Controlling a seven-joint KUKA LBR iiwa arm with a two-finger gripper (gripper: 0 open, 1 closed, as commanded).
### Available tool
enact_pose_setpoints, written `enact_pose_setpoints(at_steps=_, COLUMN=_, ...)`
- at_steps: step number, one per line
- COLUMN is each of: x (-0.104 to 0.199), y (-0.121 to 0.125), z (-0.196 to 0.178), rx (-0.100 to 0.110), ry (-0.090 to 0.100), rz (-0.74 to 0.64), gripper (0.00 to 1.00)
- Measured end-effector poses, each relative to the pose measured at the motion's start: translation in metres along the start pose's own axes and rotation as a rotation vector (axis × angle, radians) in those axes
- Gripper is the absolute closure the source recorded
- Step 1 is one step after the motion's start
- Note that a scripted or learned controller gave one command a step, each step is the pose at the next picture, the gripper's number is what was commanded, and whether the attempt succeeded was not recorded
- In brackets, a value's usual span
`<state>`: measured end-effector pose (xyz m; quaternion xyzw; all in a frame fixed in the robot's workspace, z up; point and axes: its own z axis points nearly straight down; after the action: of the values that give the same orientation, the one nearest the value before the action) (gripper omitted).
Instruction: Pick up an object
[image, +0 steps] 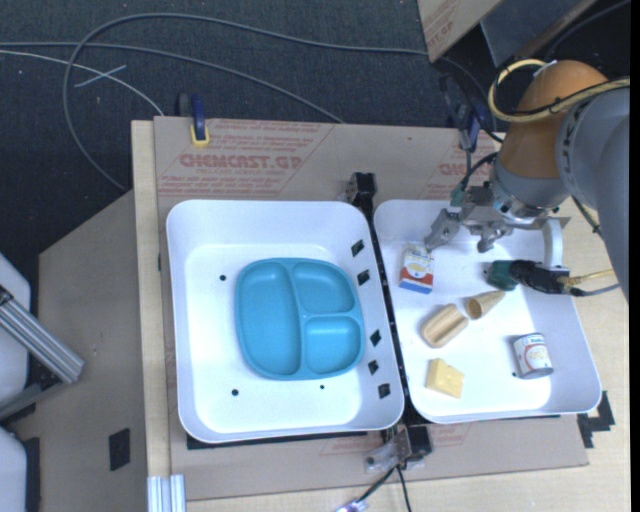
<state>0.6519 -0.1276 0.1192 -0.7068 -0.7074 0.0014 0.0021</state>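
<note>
The hand (462, 238), fingers spread and grasping nothing, hangs over the far end of the right-hand bin (570, 400) while I weigh which piece to take. The closest candidate is the small carton (417, 271), which stands near the wall this bin shares with its neighbour, just beside the hand and apart from the other pieces. I judge it the best choice because it has flat sides and free room around it. To do this well I would centre the hand over the carton, turn the wrist so the fingers straddle its narrower faces, and come straight down, minding that shared wall. The tan roll (443, 324) and the cone (483, 303) lie close together and could nudge each other. The can (533, 355) and the yellow wedge (445, 378) sit toward the near edge. The blue divided plate (298, 316) in the other bin (190, 300) looks too broad to grip.
</note>
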Motion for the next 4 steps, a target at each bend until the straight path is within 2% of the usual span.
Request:
enact_pose_setpoints(at_steps=1, x=0.0, y=0.001, z=-0.014, rx=-0.006, ry=0.0, rz=0.0, gripper=1.0)
enact_pose_setpoints(at_steps=2, x=-0.007, y=0.002, z=-0.076, rx=-0.012, ry=-0.003, rz=0.001, gripper=1.0)
enact_pose_setpoints(at_steps=3, x=-0.007, y=0.003, z=-0.12, rx=-0.012, ry=-0.002, rz=0.0, gripper=1.0)
enact_pose_setpoints(at_steps=4, x=0.044, y=-0.015, z=-0.129, rx=-0.003, ry=0.001, rz=-0.004, gripper=1.0)
